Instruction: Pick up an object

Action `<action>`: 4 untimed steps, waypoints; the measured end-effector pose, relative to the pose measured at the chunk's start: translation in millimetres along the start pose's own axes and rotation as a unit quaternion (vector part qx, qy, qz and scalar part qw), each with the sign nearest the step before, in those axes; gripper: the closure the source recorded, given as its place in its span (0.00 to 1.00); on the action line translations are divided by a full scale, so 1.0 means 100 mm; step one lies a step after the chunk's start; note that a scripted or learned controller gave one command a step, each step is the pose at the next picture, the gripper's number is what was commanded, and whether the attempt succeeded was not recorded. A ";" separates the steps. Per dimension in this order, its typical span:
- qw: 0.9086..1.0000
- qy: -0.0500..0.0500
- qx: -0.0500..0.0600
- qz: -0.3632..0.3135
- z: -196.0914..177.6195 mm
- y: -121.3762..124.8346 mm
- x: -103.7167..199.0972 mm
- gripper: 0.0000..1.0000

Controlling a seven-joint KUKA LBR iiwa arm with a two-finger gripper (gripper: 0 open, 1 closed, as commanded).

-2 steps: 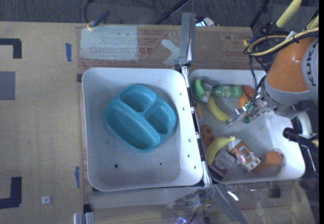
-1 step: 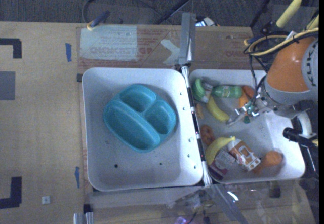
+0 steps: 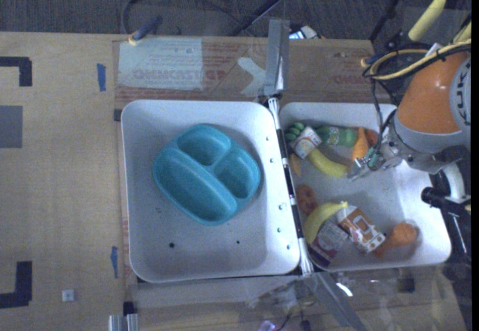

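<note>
Beside the hand (image 3: 368,165) lies a curved yellow banana (image 3: 327,163).

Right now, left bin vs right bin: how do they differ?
The left bin holds one thing, a blue divided plate; the right bin holds several small items, including a banana. The gripper is over the right bin, not the left. Both are shallow and white.

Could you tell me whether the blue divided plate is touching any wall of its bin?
Apart. The camera view shows white floor all around the blue plate inside the left bin.
</note>
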State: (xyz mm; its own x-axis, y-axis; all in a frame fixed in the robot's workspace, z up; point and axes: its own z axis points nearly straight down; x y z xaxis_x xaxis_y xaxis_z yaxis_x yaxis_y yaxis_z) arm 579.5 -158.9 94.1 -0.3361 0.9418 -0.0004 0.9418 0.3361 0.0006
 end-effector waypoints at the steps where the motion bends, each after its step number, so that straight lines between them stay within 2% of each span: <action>1: 0.990 0.000 0.001 0.142 -1.08 1.16 0.92 1.00; 2: 0.990 0.000 0.001 0.142 -1.08 1.16 0.92 0.00; 3: 0.967 -0.001 0.001 0.257 -0.89 1.21 0.81 0.00; 4: 0.974 0.000 0.003 0.227 -1.13 0.71 0.94 0.00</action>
State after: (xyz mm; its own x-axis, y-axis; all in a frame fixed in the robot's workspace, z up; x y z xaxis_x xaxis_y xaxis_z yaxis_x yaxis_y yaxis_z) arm 614.1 -46.3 206.9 0.1143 0.9935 -0.0008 0.9934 -0.1143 -0.0054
